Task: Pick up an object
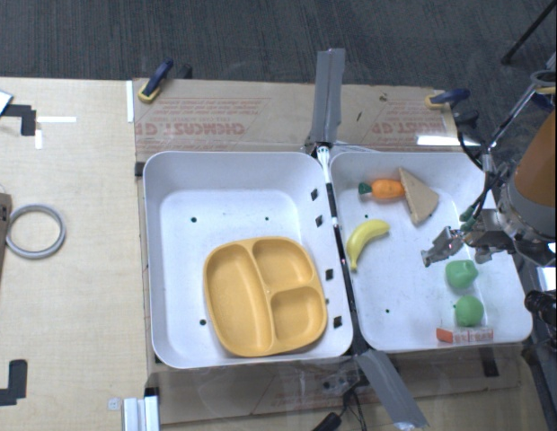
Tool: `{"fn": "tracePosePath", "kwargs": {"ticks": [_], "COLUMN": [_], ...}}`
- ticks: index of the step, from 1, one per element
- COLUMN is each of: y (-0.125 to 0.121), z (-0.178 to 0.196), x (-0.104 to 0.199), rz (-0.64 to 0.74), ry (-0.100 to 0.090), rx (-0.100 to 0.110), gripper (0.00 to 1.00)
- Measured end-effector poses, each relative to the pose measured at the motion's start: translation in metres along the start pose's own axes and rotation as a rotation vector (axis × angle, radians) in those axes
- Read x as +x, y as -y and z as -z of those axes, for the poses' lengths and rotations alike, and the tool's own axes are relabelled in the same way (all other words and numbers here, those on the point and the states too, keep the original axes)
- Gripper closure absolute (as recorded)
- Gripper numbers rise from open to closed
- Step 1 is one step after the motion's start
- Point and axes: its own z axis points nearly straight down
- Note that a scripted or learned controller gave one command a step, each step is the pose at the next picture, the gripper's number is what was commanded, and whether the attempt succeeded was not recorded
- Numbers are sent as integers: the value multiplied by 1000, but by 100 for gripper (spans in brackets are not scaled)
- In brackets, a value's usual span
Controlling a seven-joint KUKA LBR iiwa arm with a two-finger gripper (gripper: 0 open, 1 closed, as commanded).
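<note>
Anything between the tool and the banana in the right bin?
No. From tool to banana, the camera view shows bare white bin floor.

Two shallow white bins: smooth plastic, seen with a faint sheen.
Yellow three-compartment plate: plastic, satin-smooth.
Yellow banana: smooth, plastic-looking, slightly glossy.
Two green rounded pieces: smooth and plastic-looking.
Tan wedge: matt, finely rough.
Pale wooden desk: matt, lightly grained.
Brown printed cardboard sheet: matt paper board.
Grey tape ring: dull sheen.
Gripper: bare grey metal.
</note>
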Motion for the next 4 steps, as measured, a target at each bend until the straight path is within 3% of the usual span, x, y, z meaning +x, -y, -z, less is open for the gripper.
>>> {"fn": "tracePosePath", "kwargs": {"ticks": [1,2,3,4], "y": [-14,-102,-47,-48], "z": [-60,-67,-131,-121], "x": [-11,-75,-90,-92], "rz": [92,185,239,236], "ry": [-1,0,-9,-4], "rx": [1,-2,2,-2], "gripper": [0,0,0,100]}}
